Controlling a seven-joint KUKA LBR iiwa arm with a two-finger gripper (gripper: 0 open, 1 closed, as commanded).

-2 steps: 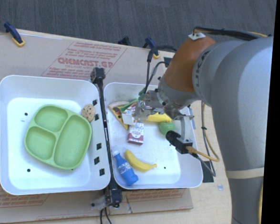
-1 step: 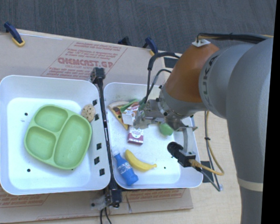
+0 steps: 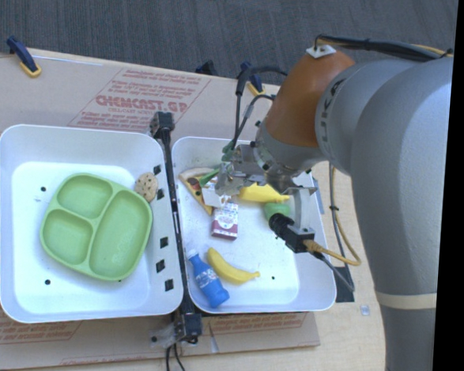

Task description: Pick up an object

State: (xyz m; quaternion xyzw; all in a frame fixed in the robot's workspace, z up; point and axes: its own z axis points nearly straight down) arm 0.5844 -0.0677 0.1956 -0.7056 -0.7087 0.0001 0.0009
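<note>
The grey arm (image 3: 393, 152) with its orange band reaches in from the right over the right bin (image 3: 320, 282), which sits beside the left bin (image 3: 9, 205) on a cardboard sheet (image 3: 143, 95) covering the tabletop (image 3: 356, 340). The left bin holds a green divided plate (image 3: 96, 227) and, just beside its upper right rim, a round cookie (image 3: 146, 185). The end effector (image 3: 231, 179) hangs low in the right bin's upper part, over a clutter of small items; whether it is open or closed I cannot tell. Near it lie a yellow banana (image 3: 263, 195), a small red-and-white box (image 3: 225, 220), a second banana (image 3: 230, 268) and a blue bottle (image 3: 206, 280) by the front wall.
</note>
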